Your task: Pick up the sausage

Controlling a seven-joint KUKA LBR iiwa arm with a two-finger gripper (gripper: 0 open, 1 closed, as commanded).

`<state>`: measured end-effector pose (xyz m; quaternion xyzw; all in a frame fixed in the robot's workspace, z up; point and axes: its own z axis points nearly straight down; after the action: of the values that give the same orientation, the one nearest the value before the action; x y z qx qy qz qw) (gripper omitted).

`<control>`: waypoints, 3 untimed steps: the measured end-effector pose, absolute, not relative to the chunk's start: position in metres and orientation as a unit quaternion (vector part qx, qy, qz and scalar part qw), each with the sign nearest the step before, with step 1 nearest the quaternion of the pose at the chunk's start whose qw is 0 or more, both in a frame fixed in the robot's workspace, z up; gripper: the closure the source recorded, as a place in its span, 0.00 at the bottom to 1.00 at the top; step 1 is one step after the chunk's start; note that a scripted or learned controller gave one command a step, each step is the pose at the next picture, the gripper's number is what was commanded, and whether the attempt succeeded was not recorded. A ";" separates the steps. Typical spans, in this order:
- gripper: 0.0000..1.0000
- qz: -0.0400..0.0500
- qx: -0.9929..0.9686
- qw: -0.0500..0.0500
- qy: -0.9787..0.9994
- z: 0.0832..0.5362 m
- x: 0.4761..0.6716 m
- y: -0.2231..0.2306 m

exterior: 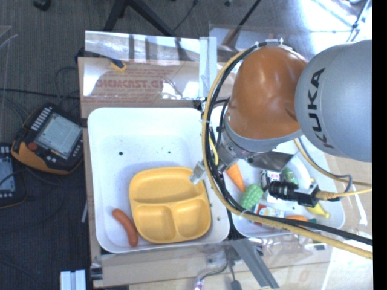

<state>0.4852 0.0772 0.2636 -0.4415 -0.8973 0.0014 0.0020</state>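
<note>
- The sausage [125,226] lay in the left bin [145,125], just beside the yellow tray [170,204].
- The arm [284,101] covered the tool; its state I cannot tell.

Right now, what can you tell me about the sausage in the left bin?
The small reddish-orange sausage looks smooth and glossy, like a toy, and whole. It lies flat on the floor of the left white bin, in its near-left corner, slanting toward the front edge. It sits just beside the yellow divided plastic tray; contact cannot be told.
</note>
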 end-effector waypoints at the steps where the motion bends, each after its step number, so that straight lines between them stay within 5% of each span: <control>1: 1.00 0.000 -0.301 0.000 -0.953 0.308 0.583 0.116; 2: 1.00 0.002 -0.371 0.003 -0.928 0.171 0.511 0.163; 3: 1.00 0.001 -0.297 0.001 -0.955 0.318 0.529 0.124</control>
<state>0.5286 0.1245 0.3176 -0.2966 -0.9550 0.0011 0.0008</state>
